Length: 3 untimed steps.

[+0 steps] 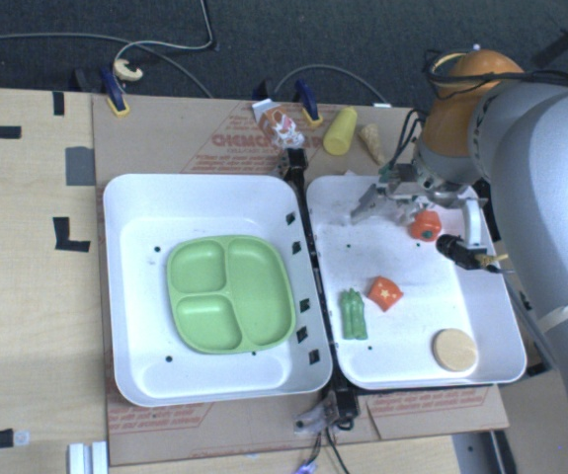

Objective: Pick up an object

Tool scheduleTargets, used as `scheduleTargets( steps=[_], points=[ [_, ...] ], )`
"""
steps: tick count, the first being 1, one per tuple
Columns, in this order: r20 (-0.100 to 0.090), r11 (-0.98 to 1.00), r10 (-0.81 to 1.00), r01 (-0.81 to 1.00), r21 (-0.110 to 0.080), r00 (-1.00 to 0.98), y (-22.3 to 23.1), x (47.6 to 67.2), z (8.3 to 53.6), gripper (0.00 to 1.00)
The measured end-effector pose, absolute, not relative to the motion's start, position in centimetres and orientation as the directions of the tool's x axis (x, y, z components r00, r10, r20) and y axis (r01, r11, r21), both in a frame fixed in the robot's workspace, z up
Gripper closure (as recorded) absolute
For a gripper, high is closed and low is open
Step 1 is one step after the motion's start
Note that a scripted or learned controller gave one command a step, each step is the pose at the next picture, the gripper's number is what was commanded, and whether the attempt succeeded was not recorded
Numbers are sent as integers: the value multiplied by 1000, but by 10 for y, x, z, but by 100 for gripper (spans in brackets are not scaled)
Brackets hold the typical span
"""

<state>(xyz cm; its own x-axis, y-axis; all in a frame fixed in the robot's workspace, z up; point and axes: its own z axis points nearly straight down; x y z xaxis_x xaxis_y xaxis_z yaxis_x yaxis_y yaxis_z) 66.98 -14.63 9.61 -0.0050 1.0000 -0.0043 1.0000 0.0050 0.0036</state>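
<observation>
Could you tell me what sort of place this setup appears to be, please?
Probably a robotics lab bench for grasping trials. Two shallow white plastic bins sit on taped cardboard, one holding a green divided plate and the other small toy items like a round tan disc, while the grey arm's pincer reaches in.

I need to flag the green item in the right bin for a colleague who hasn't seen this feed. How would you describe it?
Look in the right bin, at its left wall near the divider. The green object lies there, narrow and elongated, beside an orange-red block. It is the one green thing in that bin; the round tan disc sits further right.
</observation>
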Motion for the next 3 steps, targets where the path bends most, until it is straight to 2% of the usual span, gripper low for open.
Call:
scheduleTargets(
  steps=[1,2,3],
  points=[
    [-2,-1,1000,1000,0,1,-157,561,86,0],
    [-3,1,1000,1000,5,-1,-123,535,87,0],
    [-3,0,1000,1000,6,0,-123,536,97,100]
  ],
)
